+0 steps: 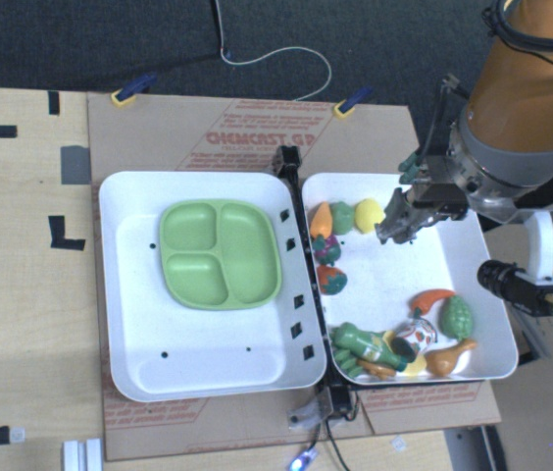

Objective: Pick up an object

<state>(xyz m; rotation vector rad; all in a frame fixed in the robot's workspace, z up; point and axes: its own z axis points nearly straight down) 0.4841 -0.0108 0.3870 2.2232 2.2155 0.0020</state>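
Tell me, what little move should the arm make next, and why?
Probably a short shift toward the yellow toy and down. The gripper hangs over the right bin just beside that toy, with nothing seen in it, so that looks like the closest thing to grab.

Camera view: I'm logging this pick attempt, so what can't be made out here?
- Tool: dark and blurred above the right bin; finger state unreadable, and whether it holds anything.
- Toy pile in the bin's near corner: pieces overlap, so individual items are hard to separate.
- Arm: cut off by the top and right edges.
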